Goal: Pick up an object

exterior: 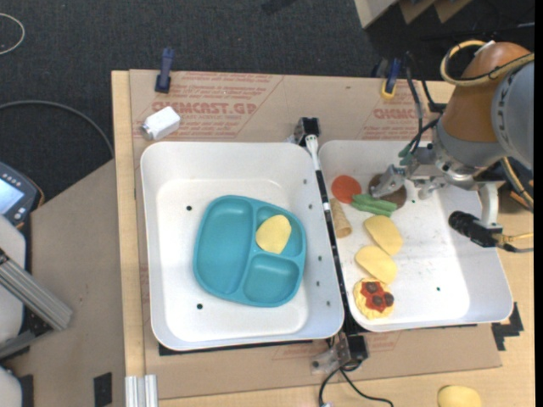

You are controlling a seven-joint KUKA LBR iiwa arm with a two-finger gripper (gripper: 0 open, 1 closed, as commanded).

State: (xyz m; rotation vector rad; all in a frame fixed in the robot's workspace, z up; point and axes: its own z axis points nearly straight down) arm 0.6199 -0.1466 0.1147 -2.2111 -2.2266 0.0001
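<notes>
**Gripper low over the far end of the right bin**

The arm (484,108) reached in from the right, its orange band showing above the wrist, and the gripper (392,182) hung low over the far part of the right bin (458,308). Whether its fingers were spread or pressed together could not be told, and nothing could be seen between them.

Just beside the gripper lay a green bean-like piece (373,203) and, to its left, a red round piece (344,186). Along the left wall of that bin lay a tan stick-shaped piece (340,220). Nearer sat two yellow pieces (383,234), one just beyond the other, and nearest of all a small pizza-like disc (375,298) with dark red spots.

In the left bin (170,185) rested a teal divided plate (233,253), with a pale yellow piece (273,233) in its far right compartment. The bench (254,100) under both bins was brown cardboard.
</notes>
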